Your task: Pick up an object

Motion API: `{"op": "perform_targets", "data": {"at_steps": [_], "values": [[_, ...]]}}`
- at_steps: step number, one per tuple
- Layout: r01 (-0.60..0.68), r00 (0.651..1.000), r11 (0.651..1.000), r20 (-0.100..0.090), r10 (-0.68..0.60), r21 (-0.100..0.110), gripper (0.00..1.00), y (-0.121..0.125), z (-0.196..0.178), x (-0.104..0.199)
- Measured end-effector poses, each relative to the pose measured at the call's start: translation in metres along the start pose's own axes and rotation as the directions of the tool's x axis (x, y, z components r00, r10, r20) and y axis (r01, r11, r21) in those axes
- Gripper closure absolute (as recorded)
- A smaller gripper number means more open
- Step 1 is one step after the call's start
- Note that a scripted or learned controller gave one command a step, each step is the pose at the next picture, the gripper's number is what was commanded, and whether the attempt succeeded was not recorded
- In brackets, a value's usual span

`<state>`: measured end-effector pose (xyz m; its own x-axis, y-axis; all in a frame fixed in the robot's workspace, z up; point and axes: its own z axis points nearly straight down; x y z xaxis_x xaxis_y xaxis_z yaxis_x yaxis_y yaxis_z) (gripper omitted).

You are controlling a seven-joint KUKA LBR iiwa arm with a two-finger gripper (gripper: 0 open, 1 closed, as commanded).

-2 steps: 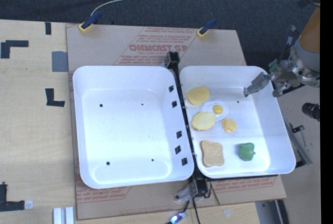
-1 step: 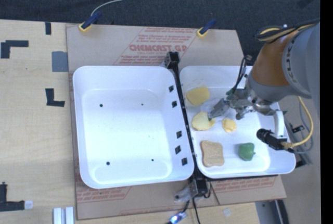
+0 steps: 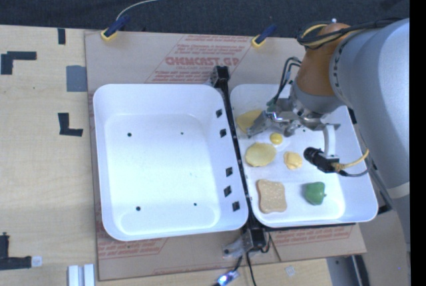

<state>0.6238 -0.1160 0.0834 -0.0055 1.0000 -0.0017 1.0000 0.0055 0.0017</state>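
Observation:
My gripper (image 3: 267, 124) hangs low over the upper left part of the right bin (image 3: 353, 211). Its tip is beside a flat yellow piece (image 3: 247, 120) near the bin's left wall, and I cannot see whether they touch. Just below the gripper lies a small yellow lump (image 3: 276, 139). Further down are a yellow oval piece (image 3: 259, 155) and another small yellow item (image 3: 293, 159). A tan slice of toast (image 3: 271, 196) and a green pepper (image 3: 314, 193) lie near the front wall. Nothing is visibly held.
The left bin (image 3: 110, 105) sits beside the right one, with a black divider strip (image 3: 228, 138) between them. The grey arm with its orange band (image 3: 316, 72) covers the right bin's far right corner. A black cable fitting (image 3: 318, 158) hangs over the bin.

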Motion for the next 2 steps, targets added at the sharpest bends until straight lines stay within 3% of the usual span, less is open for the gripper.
{"op": "perform_targets", "data": {"at_steps": [1, 2], "values": [[-0.008, 1.0, 1.0, 0.0, 0.008, -0.002, 0.0, -0.069, -0.004, -0.027], [-0.006, 1.0, 1.0, 0.005, 0.006, -0.015, 0.0, -0.14, -0.333, -0.068]]}}
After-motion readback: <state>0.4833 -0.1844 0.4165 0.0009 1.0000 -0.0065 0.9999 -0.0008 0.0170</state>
